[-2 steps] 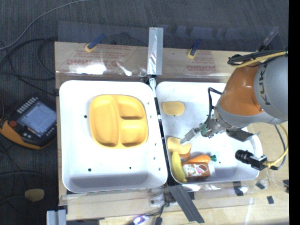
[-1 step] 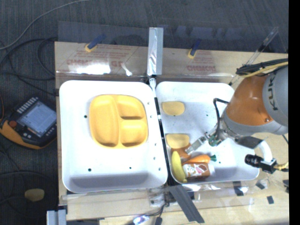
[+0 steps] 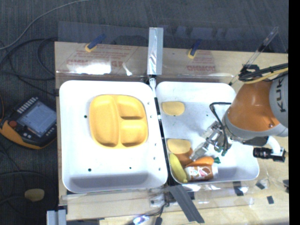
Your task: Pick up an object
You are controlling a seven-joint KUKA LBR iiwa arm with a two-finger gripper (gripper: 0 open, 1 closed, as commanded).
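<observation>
- Where the left bin sits, a yellow divided tray lies inside it.
- Right bin holds a tan round piece, a bread slice, a banana and an orange bottle; its label is unreadable.
- Gripper hangs above the bottle, fingers apart, gripping nothing.
- Arm shows "KU" lettering.

1. My one camera sits fixed above the bench, looking down at a slant.
2. It frames both white bins whole.
3. My arm enters from its right.
</observation>
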